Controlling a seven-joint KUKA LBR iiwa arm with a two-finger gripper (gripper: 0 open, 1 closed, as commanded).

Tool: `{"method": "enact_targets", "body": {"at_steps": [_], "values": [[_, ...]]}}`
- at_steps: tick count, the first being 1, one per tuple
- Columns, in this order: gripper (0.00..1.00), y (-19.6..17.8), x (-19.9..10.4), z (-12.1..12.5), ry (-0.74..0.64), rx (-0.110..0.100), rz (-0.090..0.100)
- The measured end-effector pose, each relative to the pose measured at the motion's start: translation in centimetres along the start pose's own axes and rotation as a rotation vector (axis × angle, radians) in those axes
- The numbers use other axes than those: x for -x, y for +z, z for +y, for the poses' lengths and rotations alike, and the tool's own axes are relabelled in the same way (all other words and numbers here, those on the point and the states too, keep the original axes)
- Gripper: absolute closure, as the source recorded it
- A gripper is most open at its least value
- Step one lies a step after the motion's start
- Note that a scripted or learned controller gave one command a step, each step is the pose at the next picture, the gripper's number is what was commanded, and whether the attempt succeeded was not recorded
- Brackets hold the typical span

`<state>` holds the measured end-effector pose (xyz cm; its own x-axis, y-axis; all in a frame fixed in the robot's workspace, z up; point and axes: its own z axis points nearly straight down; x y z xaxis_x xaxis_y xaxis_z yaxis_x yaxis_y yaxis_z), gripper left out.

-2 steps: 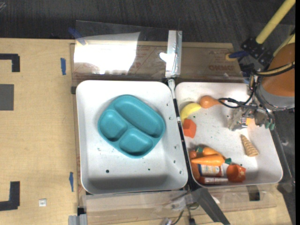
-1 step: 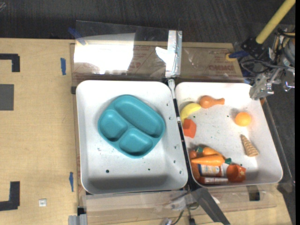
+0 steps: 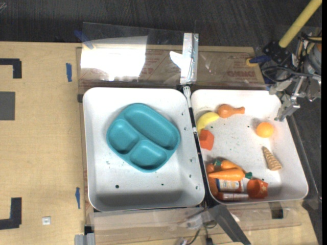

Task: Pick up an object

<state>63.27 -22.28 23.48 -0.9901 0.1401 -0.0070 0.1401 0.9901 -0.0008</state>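
Crowded against the near wall of the right bin [image 3: 294, 137], a small heap of toy food, a carrot [image 3: 227, 174], a labelled bottle [image 3: 230, 185] and a red tomato-like piece [image 3: 258, 188], lies farthest from the gripper [image 3: 284, 109], which hangs at the bin's far right corner beside the rim. Any of these would serve the task, but closer candidates lie loose on the white floor: an orange ball [image 3: 264, 129] just below and to the left of the tool, and a ridged tan cone [image 3: 272, 158] a little farther toward the camera. Both stand apart from their neighbours, which would seem to make them the easier picks. Along the far wall, to the tool's left, an orange gourd-shaped piece [image 3: 230, 110] rests touching a yellow lemon [image 3: 208, 119], with a red-orange block [image 3: 206, 139] near the divider. Whether the tool is spread or closed cannot be told from this angle; nothing is seen held in it. Well beyond, across the divider, a teal compartment plate [image 3: 143, 136] sits alone in the left bin [image 3: 97, 188], with a sheet of clear plastic [image 3: 138, 60] lying behind both bins.
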Motion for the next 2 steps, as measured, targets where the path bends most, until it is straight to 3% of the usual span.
{"method": "enact_targets", "body": {"at_steps": [1,2], "values": [[0.00,10.0,-2.4,-0.2,-0.066,0.003,0.009],[0.00,14.6,0.6,0.1,-0.060,0.000,-0.007]]}}
